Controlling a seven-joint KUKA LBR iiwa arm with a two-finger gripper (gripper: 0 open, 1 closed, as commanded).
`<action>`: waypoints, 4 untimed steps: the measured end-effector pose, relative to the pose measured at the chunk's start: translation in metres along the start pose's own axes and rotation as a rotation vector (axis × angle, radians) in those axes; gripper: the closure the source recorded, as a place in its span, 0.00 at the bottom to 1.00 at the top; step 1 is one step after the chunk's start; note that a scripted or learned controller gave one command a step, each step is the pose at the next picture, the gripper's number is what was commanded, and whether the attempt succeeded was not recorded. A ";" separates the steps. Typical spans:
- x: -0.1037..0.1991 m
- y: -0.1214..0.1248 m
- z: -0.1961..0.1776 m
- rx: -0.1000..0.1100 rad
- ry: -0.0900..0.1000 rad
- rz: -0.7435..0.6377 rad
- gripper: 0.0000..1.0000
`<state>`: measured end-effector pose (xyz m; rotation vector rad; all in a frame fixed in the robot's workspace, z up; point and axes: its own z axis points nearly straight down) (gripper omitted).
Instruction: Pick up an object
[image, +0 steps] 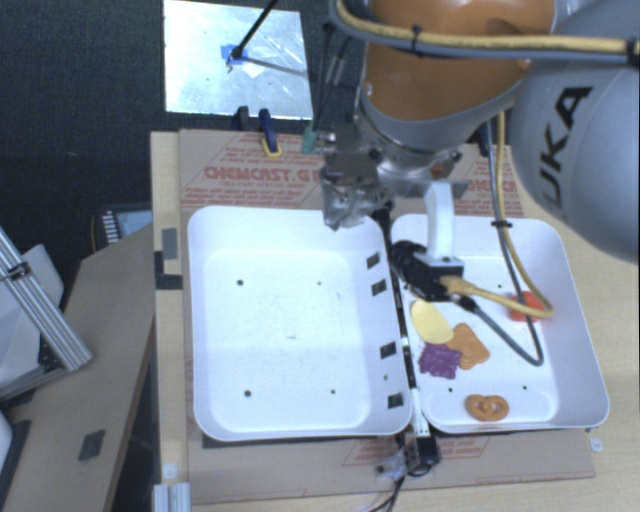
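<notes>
Camera view: A grey arm with an orange band (450, 60) is reaching in from the right over two white bins sitting side by side on a printed cardboard sheet (250, 170).
Gripper: The gripper (345, 212) is hovering over the back right corner of the left bin (280, 320), just beside the rim it shares with the right bin (545, 385).
Grip: Whether it is open or closed cannot be told from this angle, and nothing is showing in its hold.
Objects: The things to pick are all lying in the right bin. A yellow oval piece (432, 321), an orange piece (470, 346) and a purple piece (438, 361) are clustering near the dividing rim. A pretzel-shaped piece (487, 407) is lying nearer the front, and a small red piece (529, 301) is sitting apart towards the right wall.
Progress: The pick appears not yet made, with every piece resting on the bin floor.
Left to do: The gripper appears to be needing a move across the rim, a descent onto one piece, a closing and a lift.
</notes>
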<state>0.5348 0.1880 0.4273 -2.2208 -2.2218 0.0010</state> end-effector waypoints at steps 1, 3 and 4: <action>0.041 0.038 -0.115 -0.016 0.006 -0.006 1.00; 0.046 0.077 -0.114 -0.016 0.005 -0.007 1.00; 0.047 0.009 -0.109 0.000 0.002 -0.006 1.00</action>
